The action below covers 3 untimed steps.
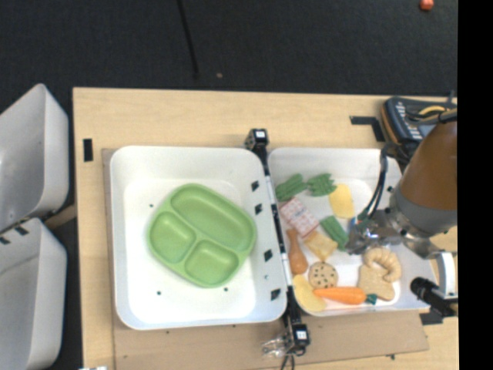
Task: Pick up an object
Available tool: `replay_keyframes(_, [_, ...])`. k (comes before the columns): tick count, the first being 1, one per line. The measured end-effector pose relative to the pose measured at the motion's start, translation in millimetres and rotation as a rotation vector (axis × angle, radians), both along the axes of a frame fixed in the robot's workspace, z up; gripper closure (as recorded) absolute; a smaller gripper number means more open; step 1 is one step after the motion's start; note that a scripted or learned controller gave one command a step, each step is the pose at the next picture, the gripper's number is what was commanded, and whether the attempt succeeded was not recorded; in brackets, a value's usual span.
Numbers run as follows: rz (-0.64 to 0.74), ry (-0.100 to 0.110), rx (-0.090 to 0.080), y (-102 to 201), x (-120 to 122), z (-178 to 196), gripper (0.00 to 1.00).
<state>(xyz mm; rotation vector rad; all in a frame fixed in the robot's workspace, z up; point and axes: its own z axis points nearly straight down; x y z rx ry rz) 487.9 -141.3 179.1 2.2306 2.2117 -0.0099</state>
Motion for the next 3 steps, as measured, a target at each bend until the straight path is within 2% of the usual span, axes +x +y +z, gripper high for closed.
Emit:
replay_keyframes(1, [0.017,-0.009,0.006,64.1,4.0,59.7,1.0])
replay_keyframes(2, [0.018,-0.004,0.007,136.4,3.1,73.5,1.0])
replay_keyframes(3, [0.016,-0.02,0.006,188.3,4.5,232.2,1.0])
